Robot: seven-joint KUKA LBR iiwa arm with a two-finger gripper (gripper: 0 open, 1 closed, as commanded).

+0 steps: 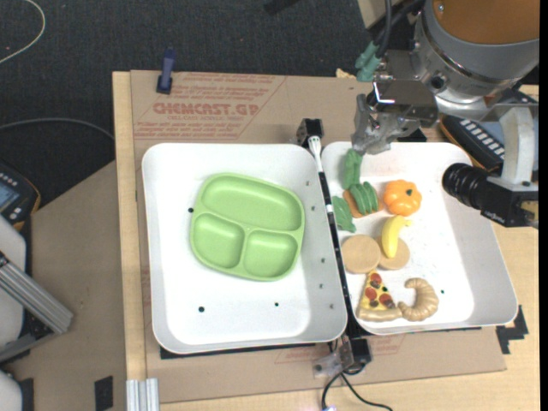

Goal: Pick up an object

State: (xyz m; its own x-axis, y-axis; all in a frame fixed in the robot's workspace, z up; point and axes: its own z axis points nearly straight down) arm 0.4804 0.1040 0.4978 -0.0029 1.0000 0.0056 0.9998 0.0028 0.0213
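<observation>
My gripper hangs over the far left corner of the right bin, reaching in from the upper right. Its tip sits right at the top end of a long green pod, which stands tilted against the bin's left wall. Whether it grips the pod I cannot make out. Just below lie a darker green vegetable and a green leaf piece. Further along are an orange pepper, a yellow banana, a round tan cookie, a pizza slice and a croissant.
The left bin holds a light green divided plate. A black clip sits at the far end of the seam between the bins. A black cylinder juts over the right bin's far right edge.
</observation>
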